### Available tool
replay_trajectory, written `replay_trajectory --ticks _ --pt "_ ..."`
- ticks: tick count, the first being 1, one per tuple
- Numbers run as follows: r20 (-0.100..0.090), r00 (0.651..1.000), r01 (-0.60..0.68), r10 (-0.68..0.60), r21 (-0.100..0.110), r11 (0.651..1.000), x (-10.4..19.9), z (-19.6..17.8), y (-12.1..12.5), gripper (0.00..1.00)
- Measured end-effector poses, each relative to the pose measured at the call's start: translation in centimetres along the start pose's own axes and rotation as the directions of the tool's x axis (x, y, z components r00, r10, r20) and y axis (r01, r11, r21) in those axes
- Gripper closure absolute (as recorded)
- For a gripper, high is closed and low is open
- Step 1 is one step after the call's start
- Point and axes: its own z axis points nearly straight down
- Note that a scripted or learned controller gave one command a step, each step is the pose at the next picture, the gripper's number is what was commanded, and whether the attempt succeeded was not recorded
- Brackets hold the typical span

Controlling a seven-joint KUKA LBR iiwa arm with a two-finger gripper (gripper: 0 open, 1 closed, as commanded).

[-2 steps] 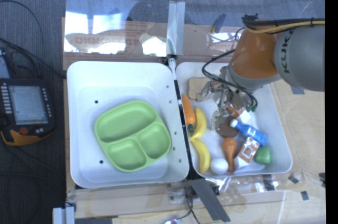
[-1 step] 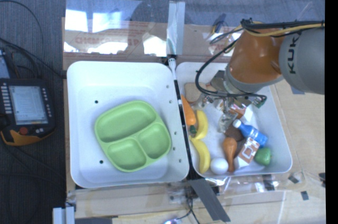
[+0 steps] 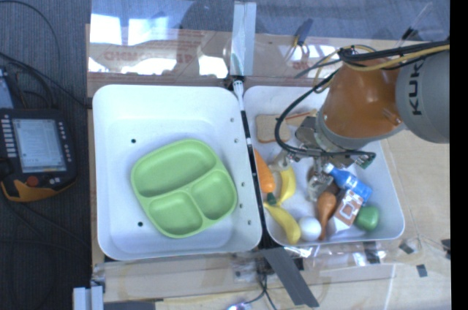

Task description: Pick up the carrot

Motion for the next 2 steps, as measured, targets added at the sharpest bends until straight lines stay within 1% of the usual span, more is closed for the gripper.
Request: replay_trajectory --ticks 1,2 --pt "0.004 0.851 0.525 -0.525 -0.002 0.851 -0.1 0.0 -0.2 0.00" --pt "0.004 0.864 0.503 -0.503 -0.003 0.864 5.6 -0.1 1.8 0.00"
